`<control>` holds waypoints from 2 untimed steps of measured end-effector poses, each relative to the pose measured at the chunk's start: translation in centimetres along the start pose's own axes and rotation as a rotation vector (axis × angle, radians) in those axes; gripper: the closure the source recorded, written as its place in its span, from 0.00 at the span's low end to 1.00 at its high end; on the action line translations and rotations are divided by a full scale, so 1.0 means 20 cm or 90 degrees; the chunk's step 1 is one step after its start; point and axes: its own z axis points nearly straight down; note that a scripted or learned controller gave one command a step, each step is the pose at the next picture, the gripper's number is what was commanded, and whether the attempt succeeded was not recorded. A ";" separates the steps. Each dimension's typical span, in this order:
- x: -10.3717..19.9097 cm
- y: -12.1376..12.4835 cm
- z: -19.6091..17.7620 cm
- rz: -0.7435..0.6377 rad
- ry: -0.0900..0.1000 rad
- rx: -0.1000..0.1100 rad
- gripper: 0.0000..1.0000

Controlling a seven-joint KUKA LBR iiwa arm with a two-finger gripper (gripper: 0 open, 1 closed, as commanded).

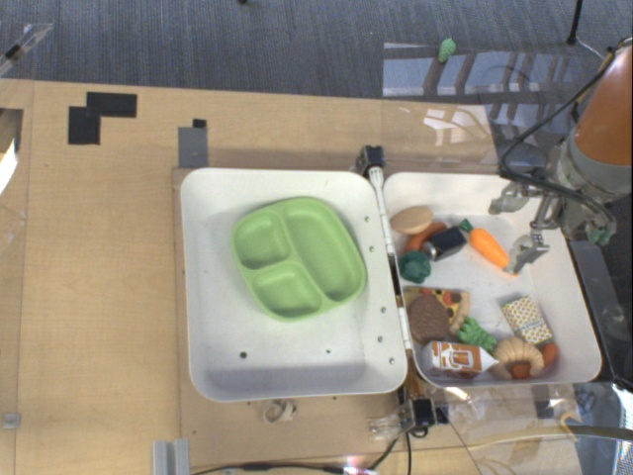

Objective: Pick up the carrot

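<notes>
Carrot waiting in the right bin, gripper just beside it

The carrot [487, 246] lies free, near the open, empty gripper [524, 228]. It looks like a light, stiff, smooth toy; gripping across its thick middle seems safest against slipping.

Orange carrot [488, 246] slantwise in right bin [579, 310]

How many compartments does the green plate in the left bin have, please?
3. The green plate has one long compartment along its right side, one at its upper left and one at its lower left. All three show in full.
</notes>
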 end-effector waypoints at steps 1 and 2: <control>-0.03 -0.16 0.64 -0.052 -0.007 0.002 0.00; -0.05 -0.15 0.57 -0.057 -0.012 0.003 1.00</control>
